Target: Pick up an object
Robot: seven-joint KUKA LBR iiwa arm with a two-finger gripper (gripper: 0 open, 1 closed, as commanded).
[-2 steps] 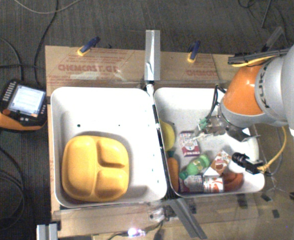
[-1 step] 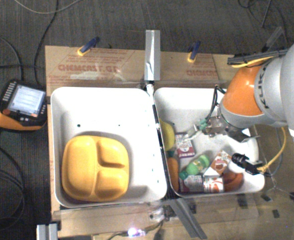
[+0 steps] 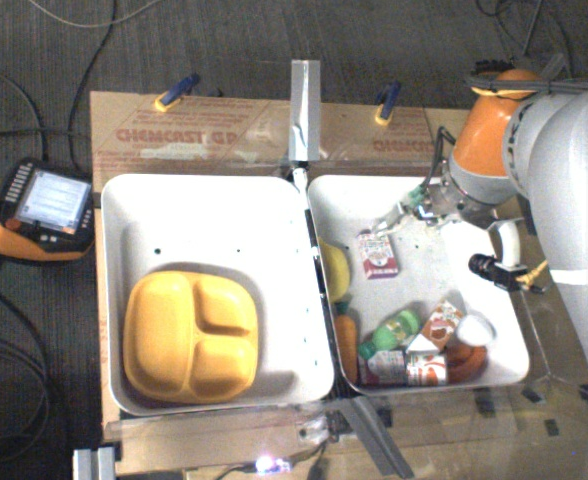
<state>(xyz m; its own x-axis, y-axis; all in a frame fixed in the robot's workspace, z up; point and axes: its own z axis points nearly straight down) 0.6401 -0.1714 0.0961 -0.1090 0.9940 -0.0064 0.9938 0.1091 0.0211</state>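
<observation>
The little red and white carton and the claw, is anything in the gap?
No. In the camera view, bare white bin floor separates the small red and white carton from the claw.

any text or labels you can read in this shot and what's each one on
"CHEMCAST GP" in red print, on the brown board behind the left bin.
More red print on the same board behind the right bin: cut off, too blurred to read.
Small red and white carton in the right bin: print too small to read.
Bottles and cans in that bin's near corner: labels blurred.
Pendant screen: unreadable.
</observation>
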